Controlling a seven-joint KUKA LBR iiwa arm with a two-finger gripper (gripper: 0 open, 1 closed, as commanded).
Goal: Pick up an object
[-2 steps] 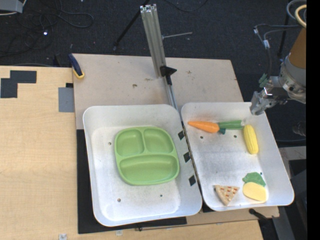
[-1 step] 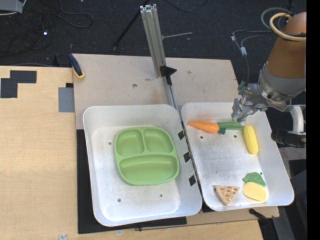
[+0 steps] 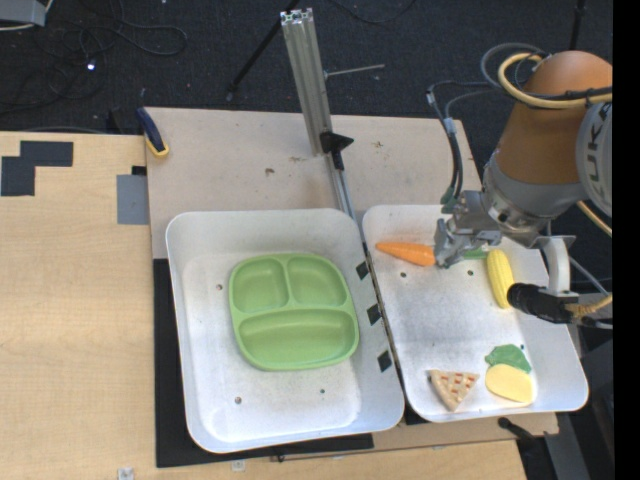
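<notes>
An orange carrot (image 3: 403, 253) lies near the back left corner of the right bin (image 3: 440, 318). My gripper (image 3: 449, 251) is down at the carrot's right end, touching or just above it. A yellow corn cob (image 3: 497, 277) lies just right of the gripper. At the bin's front lie a pizza slice (image 3: 451, 388) and a yellow fruit (image 3: 510, 385) with a green leafy piece (image 3: 508, 356) behind it.
The left bin (image 3: 200, 368) holds a green divided plate (image 3: 295, 310). A metal post (image 3: 310, 83) rises behind the bins. A black cylindrical part (image 3: 540, 301) juts out over the right bin's right side, under the arm.
</notes>
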